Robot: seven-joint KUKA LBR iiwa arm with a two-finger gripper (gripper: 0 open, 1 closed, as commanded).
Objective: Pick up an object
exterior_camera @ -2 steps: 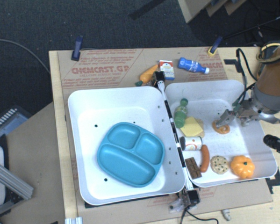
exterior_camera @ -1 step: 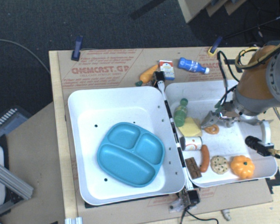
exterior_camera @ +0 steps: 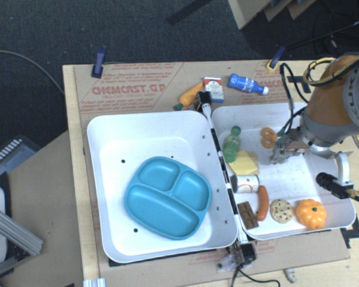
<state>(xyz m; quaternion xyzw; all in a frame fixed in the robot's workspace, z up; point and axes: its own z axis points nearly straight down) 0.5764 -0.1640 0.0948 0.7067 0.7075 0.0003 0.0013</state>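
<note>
Grey two-finger gripper (exterior_camera: 280, 151) low over right white bin (exterior_camera: 292, 227), just beside brown pretzel (exterior_camera: 267, 136) near back wall; grip state cannot tell. Orange plastic pumpkin (exterior_camera: 310, 213), round chocolate-chip cookie (exterior_camera: 282, 211), reddish sausage (exterior_camera: 262, 202) along front edge.

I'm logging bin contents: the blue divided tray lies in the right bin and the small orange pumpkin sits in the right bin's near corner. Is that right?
Not quite. The camera view shows the blue divided tray in the left bin, not the right one. The small orange pumpkin does sit in the right bin's near corner.
</note>
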